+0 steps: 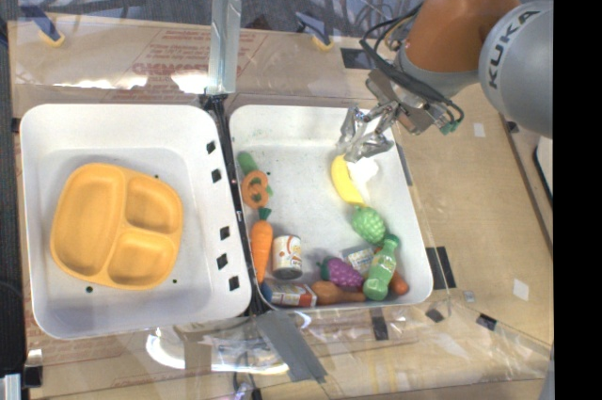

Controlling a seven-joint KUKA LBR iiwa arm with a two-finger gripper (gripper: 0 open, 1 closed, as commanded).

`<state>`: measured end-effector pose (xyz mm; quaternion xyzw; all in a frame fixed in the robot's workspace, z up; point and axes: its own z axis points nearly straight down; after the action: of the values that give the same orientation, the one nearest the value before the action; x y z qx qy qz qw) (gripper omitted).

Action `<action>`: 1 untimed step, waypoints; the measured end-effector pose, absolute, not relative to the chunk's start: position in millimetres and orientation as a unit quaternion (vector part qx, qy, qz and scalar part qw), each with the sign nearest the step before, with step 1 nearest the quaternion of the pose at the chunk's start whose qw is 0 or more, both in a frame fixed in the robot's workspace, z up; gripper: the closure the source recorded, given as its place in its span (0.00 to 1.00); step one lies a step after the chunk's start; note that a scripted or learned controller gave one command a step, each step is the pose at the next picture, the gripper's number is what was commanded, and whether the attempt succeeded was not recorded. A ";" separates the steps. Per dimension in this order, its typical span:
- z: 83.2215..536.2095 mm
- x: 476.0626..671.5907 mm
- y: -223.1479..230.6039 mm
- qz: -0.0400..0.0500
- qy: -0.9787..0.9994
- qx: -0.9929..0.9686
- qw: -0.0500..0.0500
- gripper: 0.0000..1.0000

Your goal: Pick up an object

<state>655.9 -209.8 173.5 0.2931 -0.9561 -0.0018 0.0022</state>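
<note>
Tool (pixel 362 144) is hovering just above the banana (pixel 347 182) in the right bin (pixel 310 118); I cannot tell its state. I am judging nothing lifted yet; grasping and raising remain.

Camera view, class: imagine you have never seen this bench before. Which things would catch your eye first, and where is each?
Probably the yellow divided plate, alone in the left bin. Next the arm's orange band at upper right, with the gripper hanging over the right bin's far side, just above a yellow banana. Toy foods cluster along that bin's near edge, including an orange carrot.
</note>
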 end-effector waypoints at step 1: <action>148.5 574.6 -164.7 -0.001 -0.955 0.296 0.000 1.00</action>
<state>574.6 -164.7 148.5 0.2956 -0.9553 -0.0012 0.0004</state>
